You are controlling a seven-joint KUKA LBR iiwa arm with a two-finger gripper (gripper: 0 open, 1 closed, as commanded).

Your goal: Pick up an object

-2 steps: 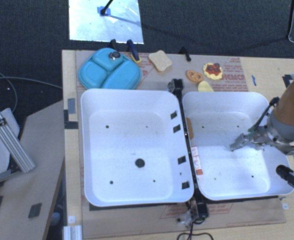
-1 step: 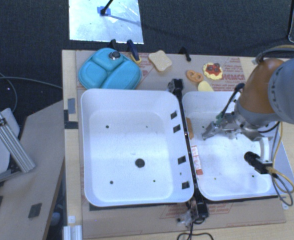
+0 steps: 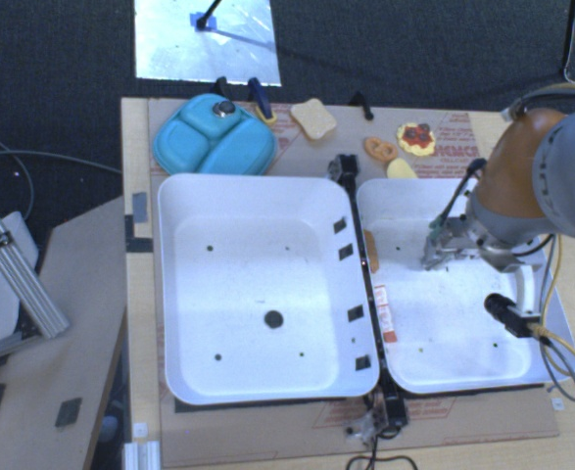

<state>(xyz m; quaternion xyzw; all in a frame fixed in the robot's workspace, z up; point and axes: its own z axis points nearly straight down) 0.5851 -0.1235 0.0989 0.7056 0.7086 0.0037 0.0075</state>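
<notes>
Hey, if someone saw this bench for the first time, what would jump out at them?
Probably the grey arm with its orange band reaching in from the right, its gripper low over the right bin. Next, the bright blue divided tray behind the left bin, with toy foods like a toast slice beside it.

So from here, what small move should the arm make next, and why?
Probably shift the gripper toward the right bin's left wall, then descend. It hangs over bare bin floor, while the nearest item in this bin, an orange piece, lies against that wall. Whether the fingers could fit beside the wall is unclear.
</notes>
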